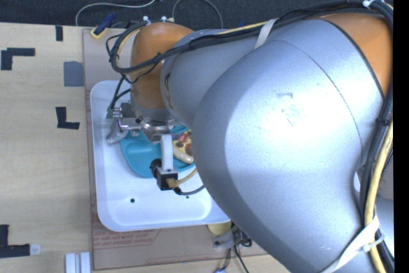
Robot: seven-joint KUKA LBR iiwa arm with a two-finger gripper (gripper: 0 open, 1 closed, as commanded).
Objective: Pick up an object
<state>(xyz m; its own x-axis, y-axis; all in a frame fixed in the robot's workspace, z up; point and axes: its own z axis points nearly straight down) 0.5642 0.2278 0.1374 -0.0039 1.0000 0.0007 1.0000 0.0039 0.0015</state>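
Claw (135, 130) sits low in bin (121, 201), blue thing (137, 160) at its 6 o'clock, we judge for grasp; grip state we cannot tell.

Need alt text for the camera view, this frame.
The grey arm reaches in from the right and covers much of the scene, its gripper low in a white bin by a blue object. A small yellow-and-red item lies beside it.
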